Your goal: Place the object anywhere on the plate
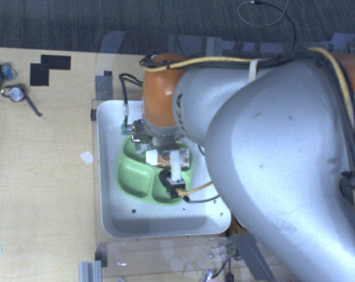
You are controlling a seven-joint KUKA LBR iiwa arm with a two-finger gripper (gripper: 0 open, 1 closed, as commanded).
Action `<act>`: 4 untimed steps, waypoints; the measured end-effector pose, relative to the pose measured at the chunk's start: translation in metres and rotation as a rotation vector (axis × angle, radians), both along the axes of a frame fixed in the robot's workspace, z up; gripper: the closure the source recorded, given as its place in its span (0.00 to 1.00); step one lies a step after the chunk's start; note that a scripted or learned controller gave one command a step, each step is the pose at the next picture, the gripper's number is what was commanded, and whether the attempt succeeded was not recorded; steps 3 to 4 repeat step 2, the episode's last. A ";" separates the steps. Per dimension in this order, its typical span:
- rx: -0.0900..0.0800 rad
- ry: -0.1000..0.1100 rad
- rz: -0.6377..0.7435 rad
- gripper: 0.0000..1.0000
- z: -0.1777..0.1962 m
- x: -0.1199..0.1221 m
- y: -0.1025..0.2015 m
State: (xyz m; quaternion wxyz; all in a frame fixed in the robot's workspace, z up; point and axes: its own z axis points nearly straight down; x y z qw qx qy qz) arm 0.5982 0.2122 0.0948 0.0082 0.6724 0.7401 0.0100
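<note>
A green divided plate (136,178) lies in the white bin (115,216), left of its middle. My gripper (161,157) hangs straight down over the plate's right part, with the orange band of the arm above it. The arm hides the gripper's tips and whatever lies under them. No loose object shows on the bare parts of the plate.
The grey arm covers the right half of the view, including the other bin. The wooden bench (42,187) stretches to the left, with black tape marks (48,68) and a small metal tool (16,94) at its far left. A transparent bracket (165,257) sits at the bin's near edge.
</note>
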 end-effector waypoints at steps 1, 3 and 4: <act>-0.009 0.025 0.440 1.00 0.035 0.016 -0.002; -0.009 0.026 0.440 0.00 0.035 0.016 -0.002; -0.009 0.026 0.440 0.00 0.035 0.016 -0.002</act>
